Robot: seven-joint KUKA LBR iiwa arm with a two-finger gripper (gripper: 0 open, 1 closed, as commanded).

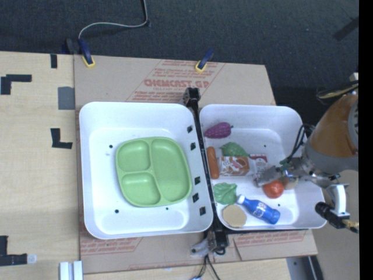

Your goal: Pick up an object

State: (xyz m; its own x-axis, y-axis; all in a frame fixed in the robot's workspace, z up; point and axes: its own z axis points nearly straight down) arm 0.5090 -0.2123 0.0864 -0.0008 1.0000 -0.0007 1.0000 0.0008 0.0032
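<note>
Bright, even overhead light, soft shadows inside the white bins point(93, 121), slight overall blur, no harsh glare.

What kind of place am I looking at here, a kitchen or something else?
Probably a robot test lab, not a kitchen. Two white bins sit on a cardboard-covered bench; one holds toy food such as a blue bottle and a tomato, and a robot arm reaches in over them.

Dark carpet floor point(245, 16), pale wooden bench point(35, 156), cardboard sheet point(169, 83) with yellow clamps point(87, 60), white cable point(125, 22)
</note>
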